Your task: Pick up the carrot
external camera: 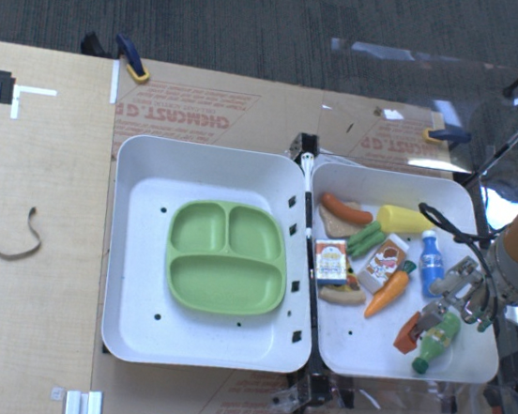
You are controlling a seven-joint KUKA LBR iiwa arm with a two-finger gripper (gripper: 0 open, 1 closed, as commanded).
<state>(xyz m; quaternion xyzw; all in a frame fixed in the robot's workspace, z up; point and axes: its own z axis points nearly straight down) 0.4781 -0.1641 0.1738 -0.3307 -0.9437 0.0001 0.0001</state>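
1. Carrot (388,293) lies in the right bin (474,372), slanted, its green top at the far right and its tip pointing near and left.
2. Its green top touches the juice carton (383,262), and its tip ends just beside the bread piece (341,295).
3. The gripper (463,293) is at the right side of the same bin, reaching in from the right, near the carrot but apart from it.
4. Whether the fingers are spread or pressed together cannot be told; nothing can be seen between them.
5. The blue bottle (432,262) stands between the carrot and the gripper.
6. A green bottle (436,339) and an orange-red piece (408,334) lie near of the gripper, side by side.
7. At the far end of the right bin are a sausage (346,209) and a banana (406,220); a green bean pod (366,238) lies just near of them.
8. A small box (331,261) lies by the bin's left wall.
9. The left bin (129,260) holds a green divided plate (228,257).
10. Both bins sit on cardboard (186,111) on the bench (9,310).
11. A dark curled strip (6,244) lies on the bench, well apart on the left.
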